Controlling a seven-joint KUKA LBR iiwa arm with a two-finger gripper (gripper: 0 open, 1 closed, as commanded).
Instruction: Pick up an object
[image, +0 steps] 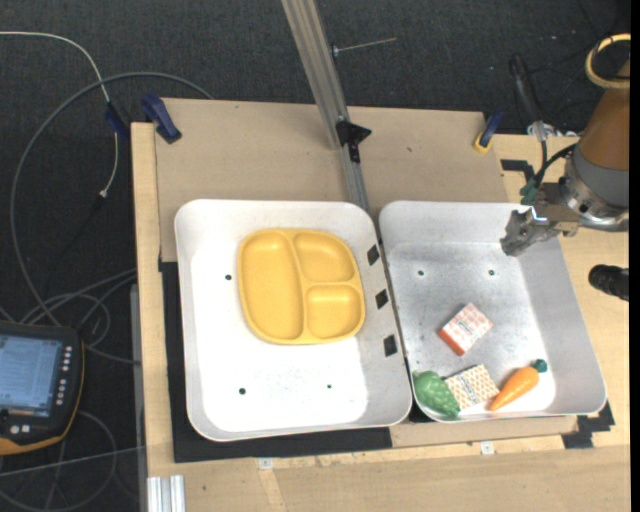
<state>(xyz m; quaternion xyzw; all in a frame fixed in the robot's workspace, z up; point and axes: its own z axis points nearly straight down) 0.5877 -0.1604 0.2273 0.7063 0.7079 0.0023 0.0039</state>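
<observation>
The arm (600, 150) is reaching in over the upper right corner of the right-hand bin (440, 240), and its claw (522, 232) is hanging just inside that bin's far rim, above bare white floor. Nothing is showing between its tips, and from this angle I cannot tell whether it is standing wide or narrow.

Taking the right-hand bin as the reference, the candidates for picking are all sitting in its lower half, well apart from the claw. A small red and white box (465, 328) is lying alone near the bin's middle, tilted on the diagonal. Along the near rim three things are crowding together: a green vegetable toy (436, 393) at the lower left corner, a patterned packet (472, 385) touching it, and an orange carrot (517, 386) just beside the packet on the other side. The neighbouring bin to the left is carrying a yellow divided tray (300, 284), and both bins are resting on the tan surface (250, 150).

By my reading, the task is sitting at the approach step, with no object chosen or touched yet. The next move is calling for the claw to travel toward the near rim and descend; the lone box looks the easier target, since the cluster is leaving little room for fingers.
</observation>
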